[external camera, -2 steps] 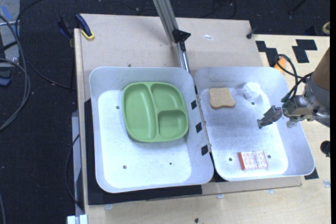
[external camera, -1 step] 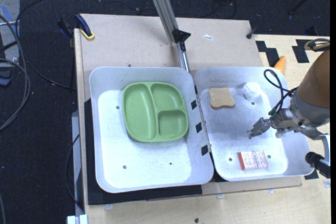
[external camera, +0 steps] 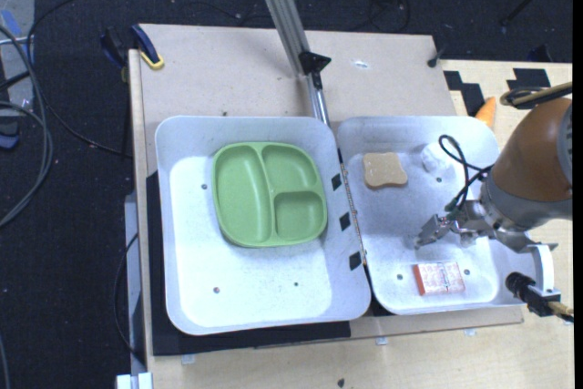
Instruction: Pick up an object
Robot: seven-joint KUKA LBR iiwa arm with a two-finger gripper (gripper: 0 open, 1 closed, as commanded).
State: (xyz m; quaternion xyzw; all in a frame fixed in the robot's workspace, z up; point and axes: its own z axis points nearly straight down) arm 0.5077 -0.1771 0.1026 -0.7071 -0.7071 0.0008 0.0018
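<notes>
the small red-and-white packet point(external camera: 440, 278) lies flat in the right bin point(external camera: 393, 134), close to that bin's near wall, with its long axis running left to right and tilted only slightly. the slice of toast point(external camera: 384, 169) rests flat farther back in the same bin, toward its left side, its wider edge facing the near side. a small clear, pale object point(external camera: 430, 159) sits just right of the toast; what it is cannot be told.

the gripper point(external camera: 437, 230) hangs low over the middle of the right bin, between the toast and the packet, pointing left, apart from both. its fingers look spread a little, with nothing between them. the grey arm with its orange band point(external camera: 539, 148) covers the right side of that bin, and a black cable point(external camera: 455, 161) loops above the gripper.

the left bin point(external camera: 182, 223) holds a green divided plate point(external camera: 270, 193) with three compartments, set toward the far right part of that bin. both bins sit side by side on the table point(external camera: 228, 73), their inner edges touching.
</notes>
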